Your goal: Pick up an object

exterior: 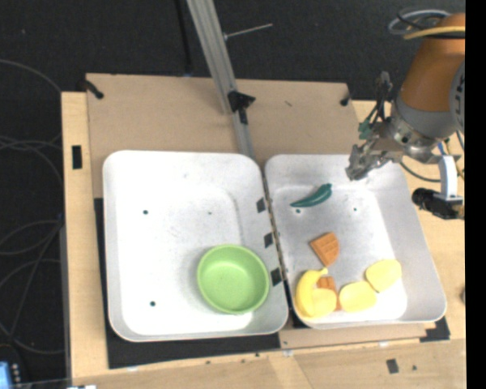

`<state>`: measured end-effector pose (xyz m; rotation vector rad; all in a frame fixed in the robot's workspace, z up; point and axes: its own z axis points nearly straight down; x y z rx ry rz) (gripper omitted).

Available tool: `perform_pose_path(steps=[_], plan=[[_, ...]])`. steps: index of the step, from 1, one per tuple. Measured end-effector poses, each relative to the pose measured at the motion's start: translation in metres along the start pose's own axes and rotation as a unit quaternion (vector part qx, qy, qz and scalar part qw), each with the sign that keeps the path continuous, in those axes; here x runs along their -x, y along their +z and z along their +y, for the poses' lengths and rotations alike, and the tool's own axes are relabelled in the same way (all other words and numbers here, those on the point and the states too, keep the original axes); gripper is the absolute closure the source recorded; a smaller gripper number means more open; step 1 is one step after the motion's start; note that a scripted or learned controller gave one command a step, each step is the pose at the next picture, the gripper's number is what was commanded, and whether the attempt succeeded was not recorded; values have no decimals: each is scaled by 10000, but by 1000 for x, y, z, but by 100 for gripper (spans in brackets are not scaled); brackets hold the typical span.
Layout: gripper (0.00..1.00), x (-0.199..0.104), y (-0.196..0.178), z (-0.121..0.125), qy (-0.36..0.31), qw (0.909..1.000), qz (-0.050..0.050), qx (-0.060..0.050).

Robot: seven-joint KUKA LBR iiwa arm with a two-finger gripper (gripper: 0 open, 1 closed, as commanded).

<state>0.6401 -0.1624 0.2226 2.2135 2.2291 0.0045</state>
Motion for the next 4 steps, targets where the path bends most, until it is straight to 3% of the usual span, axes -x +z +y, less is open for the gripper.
perform_pose_path(steps=[2, 4], plan=[[100, -102, -13, -42, -1, 10000, 1, -7], [100, -204, -1, -76, 0, 10000, -2, -15]])
